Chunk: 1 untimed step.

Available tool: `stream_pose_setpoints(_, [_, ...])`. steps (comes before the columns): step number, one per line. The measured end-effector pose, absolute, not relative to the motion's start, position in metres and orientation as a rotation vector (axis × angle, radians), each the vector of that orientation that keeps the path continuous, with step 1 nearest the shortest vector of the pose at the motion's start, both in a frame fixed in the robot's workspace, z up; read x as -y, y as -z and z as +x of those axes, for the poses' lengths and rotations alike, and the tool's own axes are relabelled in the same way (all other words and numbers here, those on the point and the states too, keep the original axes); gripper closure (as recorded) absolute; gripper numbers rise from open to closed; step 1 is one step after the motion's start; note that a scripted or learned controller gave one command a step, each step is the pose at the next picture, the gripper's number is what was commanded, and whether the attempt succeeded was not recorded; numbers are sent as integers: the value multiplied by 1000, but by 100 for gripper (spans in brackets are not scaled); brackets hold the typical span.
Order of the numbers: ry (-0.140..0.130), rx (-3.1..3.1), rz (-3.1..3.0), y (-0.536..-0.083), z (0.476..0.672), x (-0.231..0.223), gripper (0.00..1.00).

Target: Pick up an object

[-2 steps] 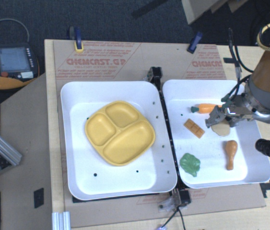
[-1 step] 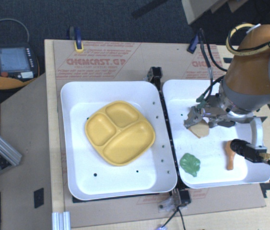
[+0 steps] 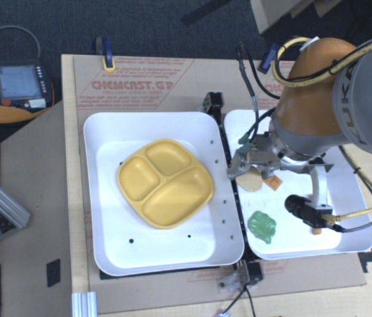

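The grey arm with its orange band [image 3: 318, 91] reaches over the right bin [image 3: 351, 243]. My gripper [image 3: 248, 164] hangs low at that bin's left edge. Right beneath it lies a tan, flattish object [image 3: 250, 183], partly hidden by the gripper. A small orange piece [image 3: 274, 183] sits just to the right of the tan one. A crumpled green object [image 3: 262, 225] lies apart from the gripper, nearer the bin's front. I see nothing held in the gripper.
The left bin [image 3: 100, 177] holds a yellow divided plate [image 3: 166, 182]. A black fitting with a yellow cable [image 3: 304, 209] hangs from the arm over the right bin. Clamps stand between the bins at the back [image 3: 213, 102] and front [image 3: 252, 271].
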<state>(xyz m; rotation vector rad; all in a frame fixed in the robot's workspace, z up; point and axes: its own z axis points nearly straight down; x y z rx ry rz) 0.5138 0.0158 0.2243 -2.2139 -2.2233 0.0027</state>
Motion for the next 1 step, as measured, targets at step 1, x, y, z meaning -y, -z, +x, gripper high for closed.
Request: stream_pose_setpoints(1, [3, 2228, -2214, -229, 513, -70, 100])
